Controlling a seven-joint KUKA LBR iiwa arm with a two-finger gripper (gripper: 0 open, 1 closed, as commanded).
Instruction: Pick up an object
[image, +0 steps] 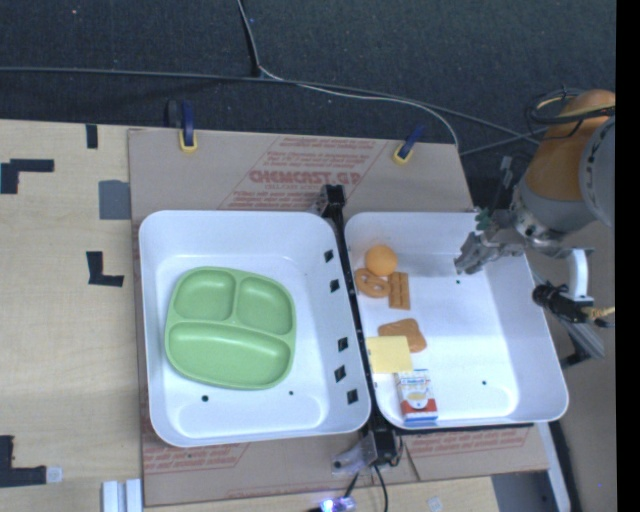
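Note:
The right bin holds several small toy foods along its left side: an orange ball, a pretzel-like ring, a tan wafer, a brown toast piece, a yellow cheese square and a small milk carton. My gripper hangs over the bin's upper right part, well to the right of the orange ball and apart from all the foods. Nothing shows between its fingers.
The left bin holds a green divided plate. Black clips join the bins along the middle seam. Two clamps pin the cardboard sheet at the back. The arm's orange band is at the far right.

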